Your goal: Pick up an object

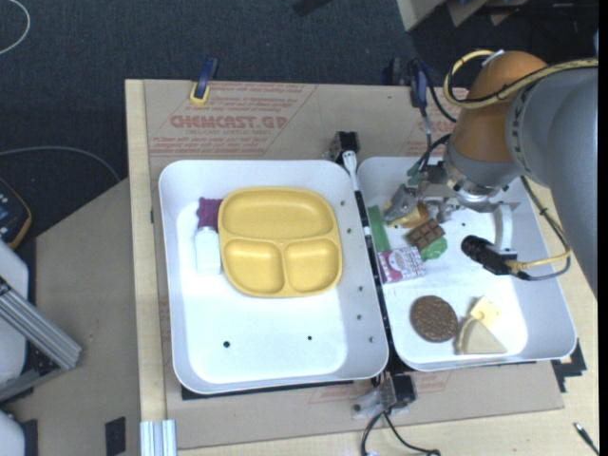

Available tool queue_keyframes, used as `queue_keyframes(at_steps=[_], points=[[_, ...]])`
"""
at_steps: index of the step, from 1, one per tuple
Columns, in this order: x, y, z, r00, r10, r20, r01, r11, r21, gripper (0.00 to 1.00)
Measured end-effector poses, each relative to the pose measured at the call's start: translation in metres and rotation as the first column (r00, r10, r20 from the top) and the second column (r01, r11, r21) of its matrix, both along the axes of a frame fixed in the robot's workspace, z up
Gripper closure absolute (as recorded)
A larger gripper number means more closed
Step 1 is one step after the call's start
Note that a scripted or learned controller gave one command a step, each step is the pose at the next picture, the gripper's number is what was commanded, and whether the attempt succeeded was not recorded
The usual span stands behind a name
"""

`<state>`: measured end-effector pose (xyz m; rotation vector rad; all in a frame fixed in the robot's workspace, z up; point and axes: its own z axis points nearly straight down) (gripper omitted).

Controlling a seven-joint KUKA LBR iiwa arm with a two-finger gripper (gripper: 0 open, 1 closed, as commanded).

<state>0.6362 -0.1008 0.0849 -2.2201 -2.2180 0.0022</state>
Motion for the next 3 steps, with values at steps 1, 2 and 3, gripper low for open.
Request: queue_keyframes(at_steps=[1,2,3], points=[[-0.001,0.000,0.010,1.000,-0.001,-0.003,0.001,1.000,0.000,1.00],[0.008,-0.005,0.071,1.000,0.001,0.012,-0.001,1.000,-0.003,1.00],[0.012,0.001,0.134,1.000,0.002,0.011,-0.002,1.000,-0.003,1.00]])
